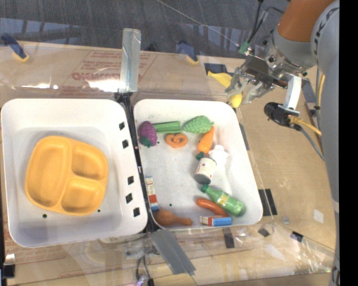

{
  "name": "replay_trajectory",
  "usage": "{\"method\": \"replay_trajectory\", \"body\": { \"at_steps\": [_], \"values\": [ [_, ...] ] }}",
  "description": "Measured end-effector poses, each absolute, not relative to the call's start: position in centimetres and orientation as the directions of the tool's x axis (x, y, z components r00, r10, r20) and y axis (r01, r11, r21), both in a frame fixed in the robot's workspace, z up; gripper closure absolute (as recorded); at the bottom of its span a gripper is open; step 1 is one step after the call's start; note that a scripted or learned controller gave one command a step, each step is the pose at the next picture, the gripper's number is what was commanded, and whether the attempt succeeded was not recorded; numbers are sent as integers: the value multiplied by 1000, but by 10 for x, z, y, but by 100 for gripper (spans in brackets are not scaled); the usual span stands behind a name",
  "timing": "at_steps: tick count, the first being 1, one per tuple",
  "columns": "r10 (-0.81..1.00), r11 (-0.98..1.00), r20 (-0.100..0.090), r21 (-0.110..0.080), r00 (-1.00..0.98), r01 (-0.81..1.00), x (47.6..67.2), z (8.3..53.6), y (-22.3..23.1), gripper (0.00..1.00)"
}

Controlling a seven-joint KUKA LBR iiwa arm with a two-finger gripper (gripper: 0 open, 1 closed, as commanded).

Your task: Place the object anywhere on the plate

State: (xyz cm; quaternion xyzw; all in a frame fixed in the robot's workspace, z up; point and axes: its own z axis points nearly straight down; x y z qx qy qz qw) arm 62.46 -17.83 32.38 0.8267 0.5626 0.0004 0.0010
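We begin at the left bin, where the yellow plate lies flat with its three compartments bare and nothing on it. The task step of placing is therefore, in our judgement, not yet started.

Moving right, the right bin holds the candidates: a purple grape bunch, a green pod, an orange swirl, a green leafy piece, a carrot, a white bottle, a green bottle, a red-orange chilli, a brown drumstick and a small flat packet. Which one is the object, we cannot tell.

Furthest right, the end effector hangs above the bin's far right corner, well apart from the plate. Whether its jaws stand apart or together we cannot tell; no item is visible between them.

To do the step well, we advise picking an isolated item such as the drumstick, descending squarely over it, confirming a firm hold, then carrying it over the divider and lowering it into a compartment before release.
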Motion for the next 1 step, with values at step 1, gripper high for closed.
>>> {"method": "replay_trajectory", "body": {
  "at_steps": [1],
  "values": [
    [931,-366,-1,-2,366,931,624,322,-177,0]
  ]
}}
